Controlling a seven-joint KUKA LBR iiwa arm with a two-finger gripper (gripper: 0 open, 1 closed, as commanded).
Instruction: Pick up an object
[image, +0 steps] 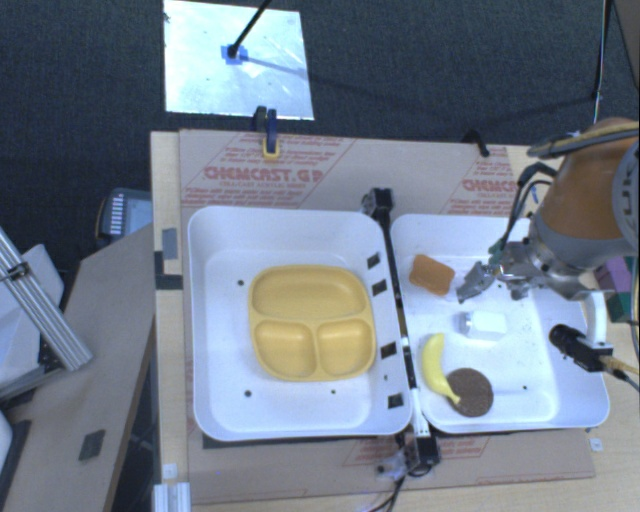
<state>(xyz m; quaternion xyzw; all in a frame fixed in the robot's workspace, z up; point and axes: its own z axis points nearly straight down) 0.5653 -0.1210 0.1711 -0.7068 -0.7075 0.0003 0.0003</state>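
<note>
In the right bin (570, 400) — orange block (432, 274), banana (436, 366), brown disc (470, 391) near gripper (474, 284).

Red letters are printed on the brown sheet (300, 170) that lies under the two white bins. Behind the left bin (215, 300), the word "CHEMCAST" can be read, and two or three more letters come after it, which look like "GP" but are too small to be sure of. The same red word is printed again behind the right bin (520, 400), slanted and partly hidden by the arm, so that "CHEMC" is about all that can be made out there. More red print can be seen on the sheet along the front edge, but it is too faint to be read.
</note>
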